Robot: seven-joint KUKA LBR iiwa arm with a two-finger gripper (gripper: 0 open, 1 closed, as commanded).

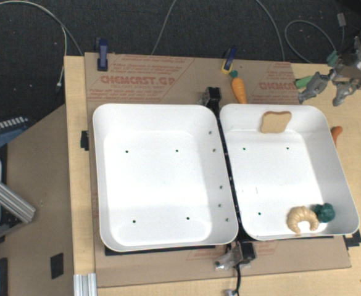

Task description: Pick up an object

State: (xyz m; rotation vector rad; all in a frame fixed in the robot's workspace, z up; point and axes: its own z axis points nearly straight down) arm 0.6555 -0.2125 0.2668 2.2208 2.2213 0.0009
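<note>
Outside bins, gripper [326,90] fingers apart, bare | carrot [239,89] beyond rims | croissant [303,219] touching broccoli [324,212]

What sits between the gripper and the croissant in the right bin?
Nothing. In the camera view, only the right bin's rim and bare white floor lie between the gripper, open beyond its far corner, and the croissant.

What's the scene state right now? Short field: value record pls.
gripper: open, holding nothing, above the bench beyond the right bin's far right corner
right bin: holds toast slice at far wall, croissant and dark green object touching at near right corner
left bin: white, beside right bin
outside bins: carrot on the board behind the right bin
</note>
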